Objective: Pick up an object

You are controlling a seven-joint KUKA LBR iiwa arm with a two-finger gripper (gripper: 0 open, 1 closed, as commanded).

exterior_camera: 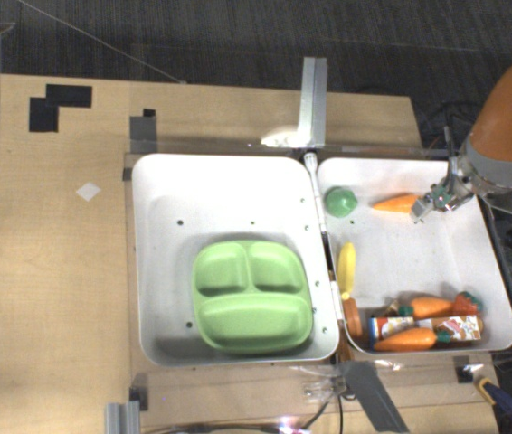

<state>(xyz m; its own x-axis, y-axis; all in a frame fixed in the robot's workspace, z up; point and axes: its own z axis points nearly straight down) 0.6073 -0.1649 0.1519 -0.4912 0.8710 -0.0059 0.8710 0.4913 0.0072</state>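
My gripper (pixel 430 202) hangs low over the far part of the right bin (pixel 473 251), just to the right of an orange carrot (pixel 392 203) and close to its thick end. Whether it touches the carrot I cannot tell. A green ball (pixel 339 201) lies left of the carrot by the bin's left wall. A yellow banana (pixel 347 268) lies along that wall further forward. At the bin's front, two more carrots (pixel 430 307) (pixel 408 339) sit around a red and white packet (pixel 437 328).
The left bin (pixel 161 206) holds a green divided plate (pixel 251 294) in its front half. A metal post (pixel 313 98) stands behind the ridge between the bins. The grey arm with its orange band (pixel 509 116) comes in from the right.
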